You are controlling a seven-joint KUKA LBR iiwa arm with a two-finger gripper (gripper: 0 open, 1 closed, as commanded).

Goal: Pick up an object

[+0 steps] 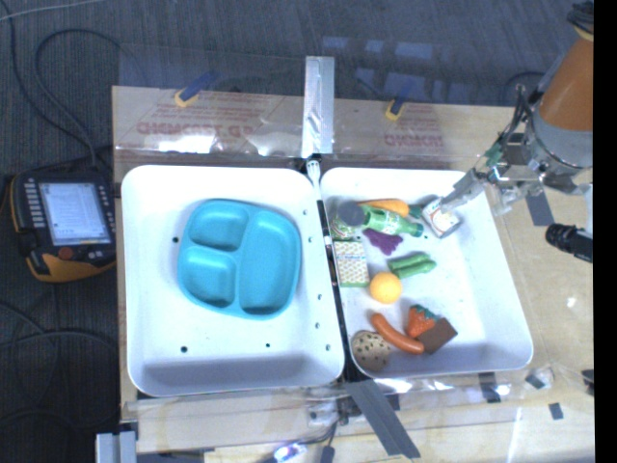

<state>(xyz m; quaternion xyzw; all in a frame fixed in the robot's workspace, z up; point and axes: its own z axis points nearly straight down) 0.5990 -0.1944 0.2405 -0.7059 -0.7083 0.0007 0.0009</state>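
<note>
From my station I saw the grey arm with its orange band (571, 85) reaching in from the right, slanted down over the upper right corner of the right-hand shallow white bin (501, 287). The gripper (442, 219) hung low near the bin's top edge, just beside a green bottle-shaped toy (392, 223); I could not tell its state at that angle.

The bin held a loose pile of small toy foods: the green bottle lying flat, an orange piece (390, 204) behind it, a purple piece (384, 243), a green pepper-like pod (413, 265), a round yellow-orange ball (385, 287), a long orange-red sausage shape (396, 334), a brown speckled cookie (369, 349) and a small patterned packet (350, 261).

The left white bin (154, 355) carried a blue three-compartment plastic tray (239, 256). Both bins sat side by side on the pale wooden tabletop (540, 287). A yellow-edged control pendant (63, 222) lay on the dark carpet to the left.
</note>
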